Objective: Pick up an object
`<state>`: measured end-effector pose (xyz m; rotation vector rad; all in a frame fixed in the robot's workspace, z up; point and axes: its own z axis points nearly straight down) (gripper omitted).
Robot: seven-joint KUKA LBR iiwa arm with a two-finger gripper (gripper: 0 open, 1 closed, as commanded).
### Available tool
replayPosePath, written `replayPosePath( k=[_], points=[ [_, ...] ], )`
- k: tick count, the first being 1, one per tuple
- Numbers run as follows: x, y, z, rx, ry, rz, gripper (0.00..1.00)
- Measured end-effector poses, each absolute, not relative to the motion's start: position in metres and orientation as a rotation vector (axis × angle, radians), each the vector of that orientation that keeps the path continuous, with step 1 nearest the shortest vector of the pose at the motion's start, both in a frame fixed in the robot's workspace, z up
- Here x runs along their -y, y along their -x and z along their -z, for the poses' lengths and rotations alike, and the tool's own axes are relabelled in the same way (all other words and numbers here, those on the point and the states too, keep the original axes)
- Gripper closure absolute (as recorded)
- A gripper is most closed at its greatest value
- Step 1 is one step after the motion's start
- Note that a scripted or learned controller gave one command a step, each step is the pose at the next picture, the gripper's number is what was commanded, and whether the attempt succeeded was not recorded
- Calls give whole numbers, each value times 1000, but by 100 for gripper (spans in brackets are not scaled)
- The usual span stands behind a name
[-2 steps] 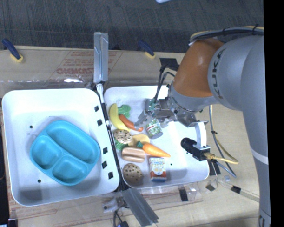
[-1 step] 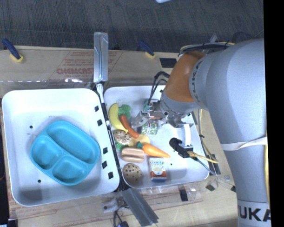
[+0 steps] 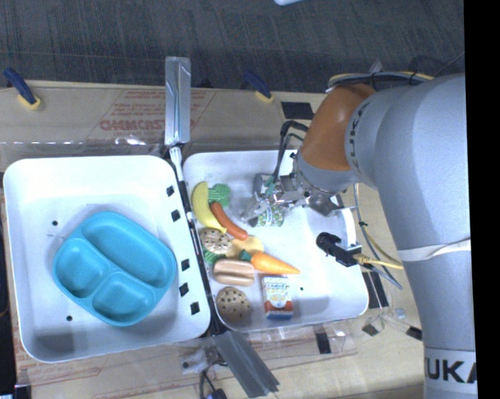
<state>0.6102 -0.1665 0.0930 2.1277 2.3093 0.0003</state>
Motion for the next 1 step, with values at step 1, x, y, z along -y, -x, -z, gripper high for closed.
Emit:
replayPosePath(
  k=[1],
  points=[
    [165,-611,-103,-2315,-2122,-1,100]
  ],
)
